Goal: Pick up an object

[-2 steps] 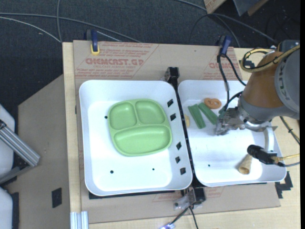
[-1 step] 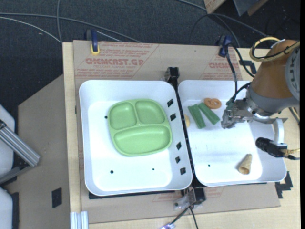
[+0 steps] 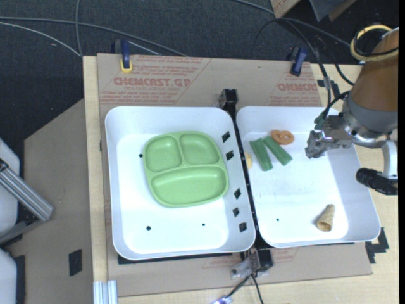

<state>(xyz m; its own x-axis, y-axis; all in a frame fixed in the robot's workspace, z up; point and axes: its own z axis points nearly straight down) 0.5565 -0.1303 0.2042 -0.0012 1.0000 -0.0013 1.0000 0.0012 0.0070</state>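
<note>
Two shallow white bins are seen side by side on a brown board, viewed from above at a slant. The left bin [image 3: 120, 170] is occupied by a green divided plate [image 3: 185, 168], its three compartments bare. In the right bin [image 3: 354, 189], two green sticks [image 3: 270, 152] are laid close together near the upper left corner, with a small orange ring [image 3: 282, 137] just beside them toward the top of the frame. A tan cone-shaped piece [image 3: 325, 218] is found well apart from these, near the bin's lower right corner.

The grey arm [image 3: 373, 87], with an orange band above the wrist, is shown reaching in from the right edge of the frame. Its gripper [image 3: 321, 143] is positioned over the upper right part of the right bin, near the orange ring but apart from it. No object is seen between the fingers; whether they are spread or pressed together cannot be told from this angle.

Blue clamps [image 3: 126, 57] are fixed at the board's top edge, and grey cables [image 3: 76, 18] are trailed across the dark floor in the upper left of the frame.
</note>
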